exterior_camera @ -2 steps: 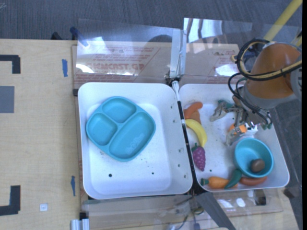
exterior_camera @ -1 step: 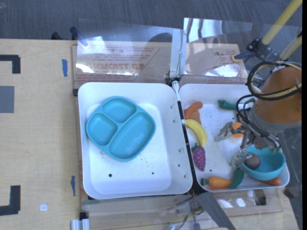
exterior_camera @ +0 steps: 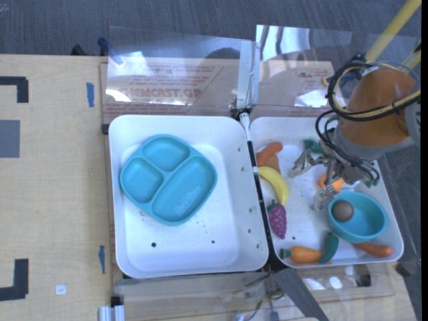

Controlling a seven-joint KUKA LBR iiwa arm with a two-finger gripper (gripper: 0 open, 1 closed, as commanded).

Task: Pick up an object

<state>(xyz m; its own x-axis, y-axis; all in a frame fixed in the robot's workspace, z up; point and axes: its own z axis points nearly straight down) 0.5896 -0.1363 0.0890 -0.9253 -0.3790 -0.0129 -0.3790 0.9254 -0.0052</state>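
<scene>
The arm's pincer (exterior_camera: 329,176) hangs low in the right bin (exterior_camera: 394,249), above a small orange item (exterior_camera: 336,182) just beside the blue bowl (exterior_camera: 364,225); whether it stands wide or narrow cannot be told, since wrist and cables mask it. The candidate objects lie crowded: banana (exterior_camera: 275,183), purple grapes (exterior_camera: 277,220), and carrot (exterior_camera: 304,253) near the bin's left wall, so a descent here could, in judgement, strike the bowl rim or pinch two items at once. Reddish printing on the clear panel (exterior_camera: 164,89) behind the left bin (exterior_camera: 127,259), which holds a blue divided plate (exterior_camera: 168,179), is too blurred to read.
</scene>
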